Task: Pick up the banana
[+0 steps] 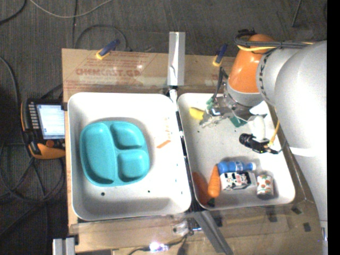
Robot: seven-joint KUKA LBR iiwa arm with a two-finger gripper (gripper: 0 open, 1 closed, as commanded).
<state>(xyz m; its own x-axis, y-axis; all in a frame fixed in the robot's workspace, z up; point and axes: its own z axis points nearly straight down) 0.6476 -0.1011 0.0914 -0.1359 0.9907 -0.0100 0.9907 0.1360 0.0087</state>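
We see the big grey arm (297, 89) over the right bin (287, 195), its gripper (211, 116) just beside the banana (196, 112) near the top wall, so it could slip off and grab nothing.

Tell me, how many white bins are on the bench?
2. The left bin holds a teal divided plate. The right bin holds the banana, a carrot, and the gripper reaching in.

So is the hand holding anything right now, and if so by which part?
Cannot be told. The hand sits right by the banana in the right bin, but any hold on it is too small to see.
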